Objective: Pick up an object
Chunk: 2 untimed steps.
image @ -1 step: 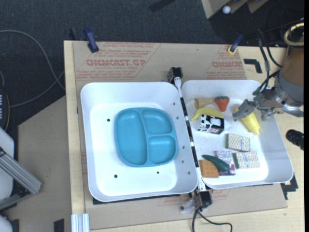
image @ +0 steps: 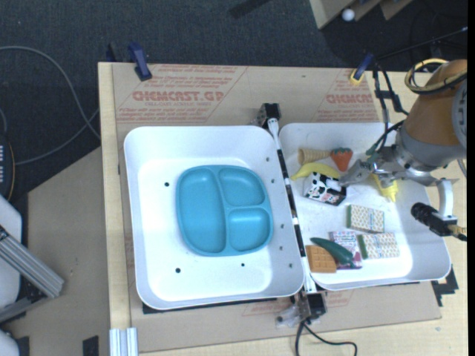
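Fingers [image: 365,170] low over the right bin [image: 430,262], reaching left from the grey wrist; apart or together, cannot tell. Just left of the tips: strawberry toy [image: 341,157], yellow banana [image: 310,170], black-and-white cow-patterned object [image: 324,190]. Well apart, nearer the front: patterned packets [image: 367,218], green pod [image: 334,248]. Blue divided plate [image: 223,208] in the left bin [image: 148,199]. Printed on the bench [image: 178,87]: "CHEMCAST GP", partly legible.

The light is bright and even — overhead, by the look of it, with only faint soft shadows. The two white bins [image: 215,143] come out nearly washed pale, and the blue divided plate [image: 223,210] carries a mild sheen. Focus is slightly soft throughout — the dark floor [image: 52,21] looks grainy.
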Each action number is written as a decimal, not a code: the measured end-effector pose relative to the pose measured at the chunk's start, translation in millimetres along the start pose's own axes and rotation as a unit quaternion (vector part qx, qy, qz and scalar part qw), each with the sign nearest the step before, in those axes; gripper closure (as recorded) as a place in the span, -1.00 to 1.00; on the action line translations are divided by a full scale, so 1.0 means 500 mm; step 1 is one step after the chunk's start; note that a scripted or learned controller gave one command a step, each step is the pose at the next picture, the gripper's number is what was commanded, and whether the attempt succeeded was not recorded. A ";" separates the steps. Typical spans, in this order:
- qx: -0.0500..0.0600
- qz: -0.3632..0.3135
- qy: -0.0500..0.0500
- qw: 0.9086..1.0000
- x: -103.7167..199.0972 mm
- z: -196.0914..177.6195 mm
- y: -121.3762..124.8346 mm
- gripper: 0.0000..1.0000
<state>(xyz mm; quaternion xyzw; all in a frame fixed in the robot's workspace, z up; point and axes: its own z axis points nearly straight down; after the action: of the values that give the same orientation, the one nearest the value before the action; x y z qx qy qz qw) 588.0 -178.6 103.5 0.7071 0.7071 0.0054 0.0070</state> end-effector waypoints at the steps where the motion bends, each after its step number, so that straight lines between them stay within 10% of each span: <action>1: 0.005 -0.001 0.001 1.000 0.099 0.007 0.109 -1.00; 2: 0.012 -0.001 0.001 1.000 0.091 0.037 0.155 -1.00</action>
<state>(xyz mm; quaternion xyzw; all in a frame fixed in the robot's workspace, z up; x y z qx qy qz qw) 665.8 -132.9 86.0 0.7063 0.7079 -0.0023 -0.0024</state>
